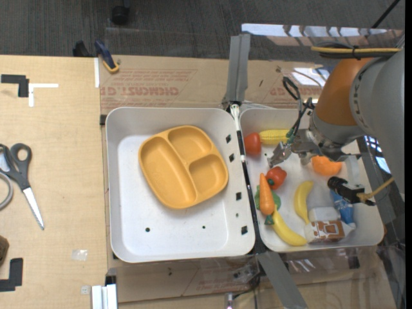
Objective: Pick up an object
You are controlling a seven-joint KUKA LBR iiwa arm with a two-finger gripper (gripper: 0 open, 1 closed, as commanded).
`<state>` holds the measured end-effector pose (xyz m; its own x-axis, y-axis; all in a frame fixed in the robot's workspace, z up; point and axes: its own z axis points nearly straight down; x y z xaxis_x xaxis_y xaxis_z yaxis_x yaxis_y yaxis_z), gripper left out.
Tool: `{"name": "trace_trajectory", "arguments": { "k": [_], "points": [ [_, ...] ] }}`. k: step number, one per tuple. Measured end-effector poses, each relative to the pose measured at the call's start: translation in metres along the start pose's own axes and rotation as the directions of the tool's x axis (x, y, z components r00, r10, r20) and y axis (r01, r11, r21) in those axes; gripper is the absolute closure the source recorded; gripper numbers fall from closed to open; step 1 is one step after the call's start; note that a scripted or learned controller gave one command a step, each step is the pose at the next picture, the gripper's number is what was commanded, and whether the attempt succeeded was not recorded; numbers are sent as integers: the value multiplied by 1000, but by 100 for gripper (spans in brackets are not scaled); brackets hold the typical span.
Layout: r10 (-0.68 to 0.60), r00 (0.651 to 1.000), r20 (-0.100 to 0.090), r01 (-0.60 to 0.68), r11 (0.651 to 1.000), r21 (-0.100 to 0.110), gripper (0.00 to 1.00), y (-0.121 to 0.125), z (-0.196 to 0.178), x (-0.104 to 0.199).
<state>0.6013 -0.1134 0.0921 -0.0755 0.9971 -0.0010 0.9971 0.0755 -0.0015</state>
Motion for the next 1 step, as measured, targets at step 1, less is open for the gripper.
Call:
{"name": "trace_trajectory", "arguments": {
  "k": [1],
  "points": [
    [169, 986, 7, -169, 986, -1, 0, 41, -2, 11]
  ]
}}
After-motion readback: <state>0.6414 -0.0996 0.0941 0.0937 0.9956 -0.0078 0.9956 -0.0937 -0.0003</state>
